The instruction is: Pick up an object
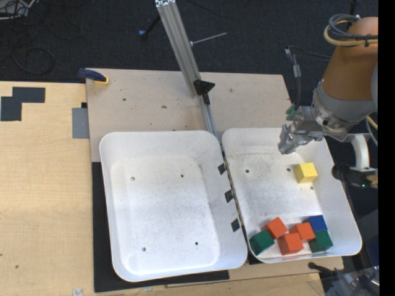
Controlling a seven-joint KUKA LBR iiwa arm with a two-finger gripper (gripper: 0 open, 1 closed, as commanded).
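Blocks (291,234) lie apart from pincer (287,142).

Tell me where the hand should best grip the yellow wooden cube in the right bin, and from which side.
Probably from straight above, closing on two opposite flat side faces of the yellow wooden cube. It sits alone on the floor of the right white bin, apart from the other blocks, so its sides look free for the fingers.

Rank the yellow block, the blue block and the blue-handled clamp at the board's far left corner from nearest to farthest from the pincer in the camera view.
From the pincer:
1. Yellow block, just below it in the right bin.
2. Blue block, at that bin's near end among the other blocks.
3. Blue-handled clamp, at the board's far left corner.
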